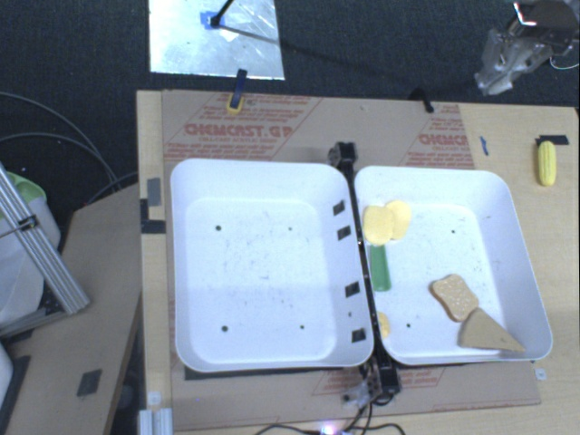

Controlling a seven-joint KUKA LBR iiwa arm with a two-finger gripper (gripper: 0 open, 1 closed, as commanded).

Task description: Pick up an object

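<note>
The right bin (pixel 507 208) holds several small items. A pale yellow piece (pixel 386 222) lies at its upper left, with a green stick (pixel 379 267) just below it along the left wall. A tan toast-like slice (pixel 453 297) and a beige wedge (pixel 488 333) rest near the front right corner. A small yellow bit (pixel 384 324) sits by the front left wall. My gripper (pixel 504 62) hangs at the top right, well beyond the bins and above the dark floor, far from every item.
The left bin (pixel 190 198) stands beside the right one, joined by a black clip strip (pixel 349 234). A yellow clamp (pixel 546 162) sits on the bench at the right edge. A shiny metal sheet (pixel 215 25) lies on the floor behind.
</note>
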